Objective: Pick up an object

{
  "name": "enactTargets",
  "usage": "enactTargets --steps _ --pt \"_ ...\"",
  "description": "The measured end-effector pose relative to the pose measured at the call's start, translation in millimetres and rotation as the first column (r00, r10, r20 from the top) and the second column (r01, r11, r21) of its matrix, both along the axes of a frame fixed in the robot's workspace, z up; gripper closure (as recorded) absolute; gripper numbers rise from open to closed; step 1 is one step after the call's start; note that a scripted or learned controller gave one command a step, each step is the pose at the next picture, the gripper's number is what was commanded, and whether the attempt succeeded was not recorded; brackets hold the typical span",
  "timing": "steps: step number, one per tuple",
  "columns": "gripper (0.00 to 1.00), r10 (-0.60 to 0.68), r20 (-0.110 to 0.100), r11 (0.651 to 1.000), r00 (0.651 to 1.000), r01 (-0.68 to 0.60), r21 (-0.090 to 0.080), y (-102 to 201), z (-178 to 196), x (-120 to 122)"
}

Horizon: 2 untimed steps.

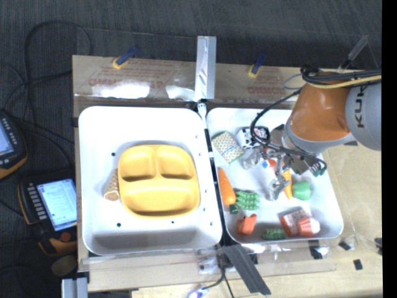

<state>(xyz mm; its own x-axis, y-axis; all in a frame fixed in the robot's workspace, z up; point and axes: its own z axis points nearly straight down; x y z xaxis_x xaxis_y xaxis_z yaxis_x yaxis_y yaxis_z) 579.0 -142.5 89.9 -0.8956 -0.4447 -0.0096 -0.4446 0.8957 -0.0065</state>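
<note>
Claw: gripper (277, 177) low over the middle of the right bin (332, 219), under the arm's orange band (316, 113); whether its fingers are apart or together cannot be told, and nothing can be seen between them.
Nearest pieces: a small orange piece (286, 185) just beside the metal tip, and a green round toy (302, 190) touching that orange piece on its right.
Back-left of claw: a pale netted bundle (226, 146) near the bin's far left corner.
Left of claw: a toy carrot (226, 187) lying along the bin's left wall, with a green ridged toy (247, 200) just beside it.
Front of bin: a red-orange toy (247, 224), a small dark green piece (273, 233), and a clear packet with red and orange contents (299, 222), all near the front wall.
Left bin (93, 166): a yellow divided tray (159, 178) in the middle, and a tan cone (111, 186) touching its left edge.
</note>
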Motion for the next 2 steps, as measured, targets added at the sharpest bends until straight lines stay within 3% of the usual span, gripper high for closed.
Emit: enactTargets --steps 1,2 --pt "0.00 -0.045 0.004 0.999 0.999 0.045 0.001 0.3 0.8 -53.0" --pt "0.00 -0.068 0.003 0.998 0.998 0.068 -0.002 9.6 0.2 2.1"
